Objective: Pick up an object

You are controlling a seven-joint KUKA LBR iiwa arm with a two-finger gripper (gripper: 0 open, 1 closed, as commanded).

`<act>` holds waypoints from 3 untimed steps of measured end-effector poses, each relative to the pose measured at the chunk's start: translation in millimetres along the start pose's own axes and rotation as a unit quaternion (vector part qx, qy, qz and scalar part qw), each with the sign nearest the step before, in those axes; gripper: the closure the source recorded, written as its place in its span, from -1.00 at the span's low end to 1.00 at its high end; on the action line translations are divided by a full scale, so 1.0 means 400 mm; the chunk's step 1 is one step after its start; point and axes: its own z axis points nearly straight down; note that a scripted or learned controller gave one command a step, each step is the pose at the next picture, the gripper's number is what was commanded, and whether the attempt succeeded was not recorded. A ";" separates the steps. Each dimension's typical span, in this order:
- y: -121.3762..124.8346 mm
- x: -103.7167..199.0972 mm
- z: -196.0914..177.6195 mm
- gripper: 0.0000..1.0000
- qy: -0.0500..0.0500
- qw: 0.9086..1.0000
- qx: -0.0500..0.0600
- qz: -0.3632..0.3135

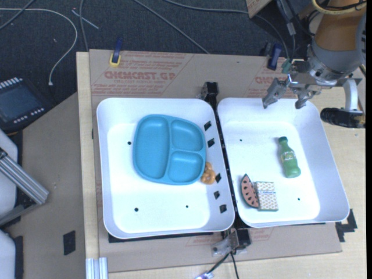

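Gripper fingers spread, nothing between them, poised above the far rim of the right bin, at roughly 12 o'clock of that bin. Nearest candidate: green toy bottle, lying near bin centre toward 3 o'clock, well apart from the fingers. Judged light, rigid plastic, smooth and rounded; likely to roll or slip, so pinch across the body at mid-length. At 6 o'clock: watermelon slice touching a patterned square pouch. Left bin holds a blue divided plate, with a small orange toy at its edge.
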 end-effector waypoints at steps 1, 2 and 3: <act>0.006 0.001 -0.021 -1.00 -0.001 1.000 -0.007 -0.001; -0.010 0.020 0.118 -1.00 0.000 1.000 -0.004 -0.001; -0.014 0.003 0.232 -1.00 -0.001 1.000 -0.004 -0.001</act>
